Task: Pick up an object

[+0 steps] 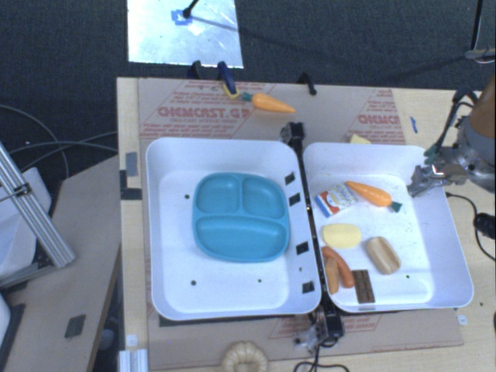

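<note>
The right bin holds several toy foods: an orange carrot, a red and white packet, a yellow potato-like piece, a tan bread roll, orange sausages and a brown bar. My gripper hangs over the bin's upper right edge, to the right of the carrot and apart from it. Nothing shows between its fingers.
The left bin holds a blue sectioned plate. Another orange carrot lies on the cardboard behind the bins. A tan ring sits at the front edge. Aluminium framing stands at the left.
</note>
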You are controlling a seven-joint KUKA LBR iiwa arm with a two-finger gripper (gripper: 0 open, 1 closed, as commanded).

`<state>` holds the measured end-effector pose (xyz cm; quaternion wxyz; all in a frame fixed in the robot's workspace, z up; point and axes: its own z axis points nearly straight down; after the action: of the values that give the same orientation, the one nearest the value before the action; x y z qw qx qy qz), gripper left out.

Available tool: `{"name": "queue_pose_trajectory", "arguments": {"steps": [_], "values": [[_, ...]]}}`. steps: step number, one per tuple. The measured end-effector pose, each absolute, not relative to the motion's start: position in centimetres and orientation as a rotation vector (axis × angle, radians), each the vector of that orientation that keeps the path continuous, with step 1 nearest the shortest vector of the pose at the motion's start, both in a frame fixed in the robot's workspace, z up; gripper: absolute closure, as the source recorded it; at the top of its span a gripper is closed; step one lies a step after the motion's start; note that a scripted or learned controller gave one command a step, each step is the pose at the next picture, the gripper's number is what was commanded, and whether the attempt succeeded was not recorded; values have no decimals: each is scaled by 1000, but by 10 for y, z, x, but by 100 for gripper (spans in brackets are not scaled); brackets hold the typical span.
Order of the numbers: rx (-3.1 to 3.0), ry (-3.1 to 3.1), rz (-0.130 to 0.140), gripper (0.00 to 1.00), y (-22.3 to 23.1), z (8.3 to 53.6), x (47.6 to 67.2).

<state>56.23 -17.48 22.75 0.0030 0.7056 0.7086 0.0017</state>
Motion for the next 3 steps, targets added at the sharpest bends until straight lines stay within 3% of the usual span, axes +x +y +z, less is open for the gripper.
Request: {"name": "queue_pose_trajectory", "arguments": {"steps": [3], "values": [[2212,2231,2,100,-21,217,556]]}}
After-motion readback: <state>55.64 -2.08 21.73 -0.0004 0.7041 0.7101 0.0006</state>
